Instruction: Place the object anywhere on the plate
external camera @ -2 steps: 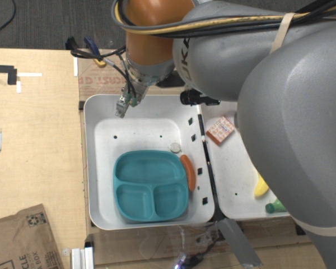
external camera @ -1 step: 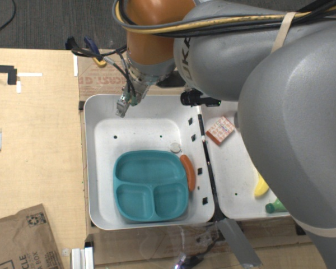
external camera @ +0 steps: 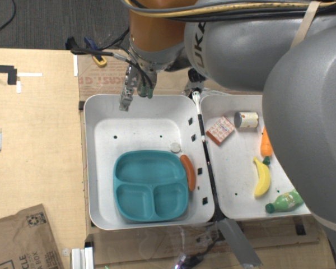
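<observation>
While the gripper (external camera: 135, 91) hangs over the left bin's (external camera: 95, 150) far rim, fingers apart and holding nothing, the teal plate (external camera: 151, 185) lies well below it, toward the near side, with the hot dog (external camera: 188, 172) touching the plate's right edge.

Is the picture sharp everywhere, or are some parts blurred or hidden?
In the camera view the teal plate, the banana and the other things in the bins are sharp; the grey arm, close to the lens, looks soft and hides part of the right bin; the gripper is slightly blurred; lighting is even, with faint shadows.
</observation>
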Controlling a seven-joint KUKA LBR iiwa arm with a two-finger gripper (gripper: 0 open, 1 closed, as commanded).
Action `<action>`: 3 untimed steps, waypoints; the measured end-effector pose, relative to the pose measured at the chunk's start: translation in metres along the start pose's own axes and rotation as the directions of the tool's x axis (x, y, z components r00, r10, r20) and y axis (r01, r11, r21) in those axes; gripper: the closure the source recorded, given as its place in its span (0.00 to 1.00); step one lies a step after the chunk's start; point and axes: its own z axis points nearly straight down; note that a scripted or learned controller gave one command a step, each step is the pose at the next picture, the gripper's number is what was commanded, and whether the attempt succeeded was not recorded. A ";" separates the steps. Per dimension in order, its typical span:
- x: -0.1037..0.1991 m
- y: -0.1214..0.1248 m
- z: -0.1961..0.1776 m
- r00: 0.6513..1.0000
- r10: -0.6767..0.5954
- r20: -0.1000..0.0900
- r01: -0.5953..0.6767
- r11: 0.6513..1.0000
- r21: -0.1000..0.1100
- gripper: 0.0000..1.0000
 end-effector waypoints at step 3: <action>0.080 -0.066 0.126 0.982 -0.187 -0.005 0.187 0.982 0.000 1.00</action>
